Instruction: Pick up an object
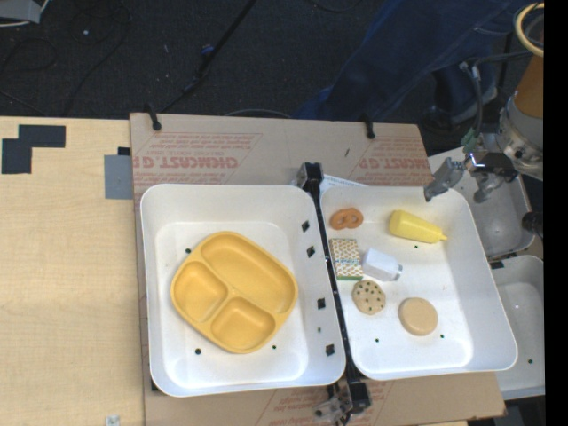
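The pincer (469, 177) hangs at the far right corner of the right bin (484, 344), over its rim and not over any of the goods. Its two fingers stand spread, with nothing between them.

Trouble I could foresee: coming straight down from there it may strike the bin wall, or close on air. The nearest candidate, the yellow wedge (415, 226), lies just left of it at the far side of the bin; its sloped faces might let it squirt out of a squeeze. Further in, the small white block (382, 265) touches the patterned card (346, 258), with the speckled cookie (368, 297) just beside both, so a grab there may nudge a neighbour or catch two. The card lies flat and looks hard to get under.

Counted: two bins. In the right one, six pieces: one pretzel (345, 218), one wedge, one card, one white block, one cookie, one tan disc (418, 316). In the left bin (160, 362), one yellow divided plate (232, 290).
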